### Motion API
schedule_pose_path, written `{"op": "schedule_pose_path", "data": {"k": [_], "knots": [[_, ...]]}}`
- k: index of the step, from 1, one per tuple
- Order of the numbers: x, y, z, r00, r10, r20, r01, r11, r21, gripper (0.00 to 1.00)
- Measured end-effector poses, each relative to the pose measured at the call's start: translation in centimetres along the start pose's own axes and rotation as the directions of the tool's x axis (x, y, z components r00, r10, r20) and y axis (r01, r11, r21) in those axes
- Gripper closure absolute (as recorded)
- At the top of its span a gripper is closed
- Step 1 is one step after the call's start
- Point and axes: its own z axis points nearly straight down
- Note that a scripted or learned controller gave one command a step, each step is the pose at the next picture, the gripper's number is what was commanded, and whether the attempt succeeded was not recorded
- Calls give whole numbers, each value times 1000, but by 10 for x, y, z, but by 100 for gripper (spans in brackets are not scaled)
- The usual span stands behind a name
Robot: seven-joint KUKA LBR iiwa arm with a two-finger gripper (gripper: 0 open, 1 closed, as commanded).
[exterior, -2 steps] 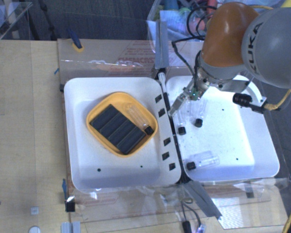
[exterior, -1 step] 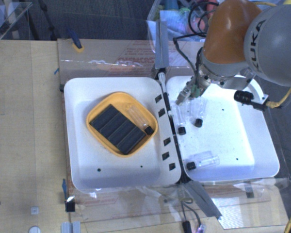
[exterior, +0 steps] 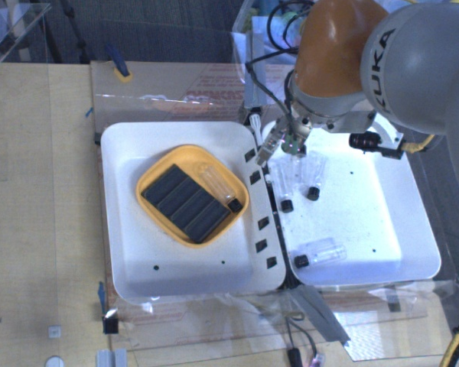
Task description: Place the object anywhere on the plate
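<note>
Camera view, from above at a slant. End effector (exterior: 293, 141) positioned over the far left corner of the right bin (exterior: 382, 228), under the orange band of the arm (exterior: 382, 52). Spread of its fingers: cannot tell, wrist and cabling in the way. Nothing visibly gripped.

Clear vials with black caps lying in the right bin: two (exterior: 300, 176) directly below the end effector, close under it, contact not discernible; a third vial (exterior: 318, 251) near the front left of the same bin, well apart from the end effector, lying on its side, cap toward the left.

Yellow plate (exterior: 154, 176) seated in the left bin (exterior: 138, 266), carrying a black ribbed block (exterior: 185, 202) and one more clear vial (exterior: 218, 185) lying across its right part, black cap at the near end.

Both bins resting side by side on the worktop (exterior: 38, 205).
</note>
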Motion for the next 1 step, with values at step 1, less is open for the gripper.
{"op": "schedule_pose_path", "data": {"k": [1], "knots": [[-7,15,14,994,-109,0,109,994,0,100]]}}
